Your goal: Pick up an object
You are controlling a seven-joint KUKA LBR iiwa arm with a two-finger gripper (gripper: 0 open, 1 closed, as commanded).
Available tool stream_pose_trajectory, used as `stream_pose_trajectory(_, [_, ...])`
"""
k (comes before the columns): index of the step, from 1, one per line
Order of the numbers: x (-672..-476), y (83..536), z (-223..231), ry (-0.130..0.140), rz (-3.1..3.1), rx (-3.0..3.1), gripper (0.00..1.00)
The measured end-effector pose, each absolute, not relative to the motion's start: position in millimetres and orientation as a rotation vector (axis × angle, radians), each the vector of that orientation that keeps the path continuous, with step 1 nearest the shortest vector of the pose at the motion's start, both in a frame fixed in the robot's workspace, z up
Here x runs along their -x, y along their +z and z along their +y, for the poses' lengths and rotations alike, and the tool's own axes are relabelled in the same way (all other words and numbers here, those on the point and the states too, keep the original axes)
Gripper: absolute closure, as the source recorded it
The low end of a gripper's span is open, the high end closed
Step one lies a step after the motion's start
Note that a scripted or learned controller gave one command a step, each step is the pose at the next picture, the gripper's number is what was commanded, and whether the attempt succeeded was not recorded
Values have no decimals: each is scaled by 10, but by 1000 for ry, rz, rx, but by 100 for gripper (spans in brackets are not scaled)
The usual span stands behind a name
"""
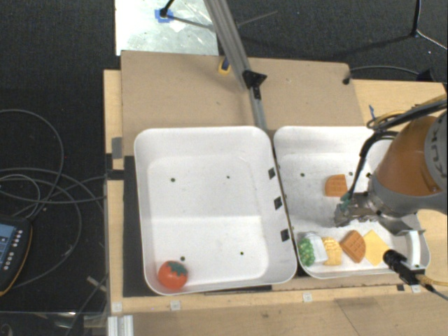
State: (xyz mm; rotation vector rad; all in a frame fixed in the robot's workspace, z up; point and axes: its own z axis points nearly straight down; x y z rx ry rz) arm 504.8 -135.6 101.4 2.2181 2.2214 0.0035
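Hand (344, 214) largely hidden beneath the arm (409, 170), over right bin (308, 152).

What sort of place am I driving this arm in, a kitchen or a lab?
Most likely a robotics lab or test cell: two white bins of toy food such as a tomato on a cardboard-topped bench, loose cables on dark carpet, and a handheld controller.

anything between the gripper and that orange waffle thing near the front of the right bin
Nothing visible. The gripper sits above the right bin floor, and bare white floor separates it from the waffle piece just in front.
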Motion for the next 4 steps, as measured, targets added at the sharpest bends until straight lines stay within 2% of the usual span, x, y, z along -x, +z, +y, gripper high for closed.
stream_pose_trajectory(3, [-5010,2558,-1508,6,2221,-2211,100])
stream_pose_trajectory(4, [-5221,2621,-1060,6,2231,-2209,100])
